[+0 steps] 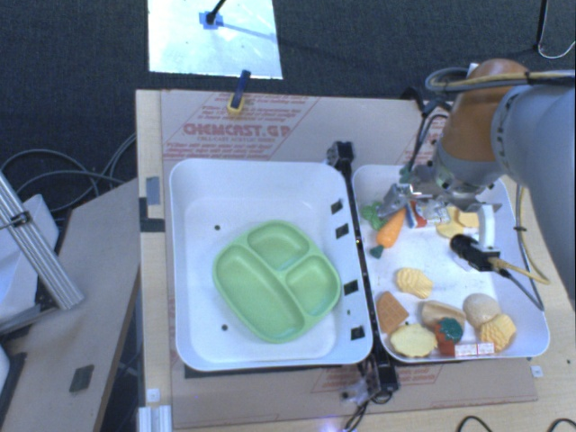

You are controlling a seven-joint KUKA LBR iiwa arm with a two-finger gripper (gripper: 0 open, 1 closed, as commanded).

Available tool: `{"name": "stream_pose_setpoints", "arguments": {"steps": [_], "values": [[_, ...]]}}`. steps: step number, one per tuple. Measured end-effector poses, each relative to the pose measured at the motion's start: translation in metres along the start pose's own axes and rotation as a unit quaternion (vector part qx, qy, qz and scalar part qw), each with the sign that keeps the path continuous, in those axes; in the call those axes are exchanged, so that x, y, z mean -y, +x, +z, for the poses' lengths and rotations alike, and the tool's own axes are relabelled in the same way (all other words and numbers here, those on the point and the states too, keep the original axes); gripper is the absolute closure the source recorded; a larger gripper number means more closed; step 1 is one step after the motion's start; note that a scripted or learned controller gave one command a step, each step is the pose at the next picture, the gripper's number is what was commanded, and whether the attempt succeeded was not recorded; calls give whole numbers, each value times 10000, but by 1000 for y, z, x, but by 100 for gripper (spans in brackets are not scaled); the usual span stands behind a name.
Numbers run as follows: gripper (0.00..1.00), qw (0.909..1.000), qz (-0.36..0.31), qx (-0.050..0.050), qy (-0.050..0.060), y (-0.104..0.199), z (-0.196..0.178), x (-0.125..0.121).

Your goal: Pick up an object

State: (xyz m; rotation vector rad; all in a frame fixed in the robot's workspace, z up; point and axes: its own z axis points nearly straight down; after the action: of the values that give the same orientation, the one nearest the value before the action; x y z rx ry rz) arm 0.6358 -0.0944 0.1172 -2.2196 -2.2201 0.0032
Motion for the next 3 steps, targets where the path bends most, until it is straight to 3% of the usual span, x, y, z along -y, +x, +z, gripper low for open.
{"name": "stream_pose_setpoints", "arguments": {"steps": [1,2,3], "values": [[0,10000,1,23,-46,-2,28,-3],[100,9999,3,38,-122,-3,13,-7],[100,10000,-19,1,-43,1,-31,-8]]}}
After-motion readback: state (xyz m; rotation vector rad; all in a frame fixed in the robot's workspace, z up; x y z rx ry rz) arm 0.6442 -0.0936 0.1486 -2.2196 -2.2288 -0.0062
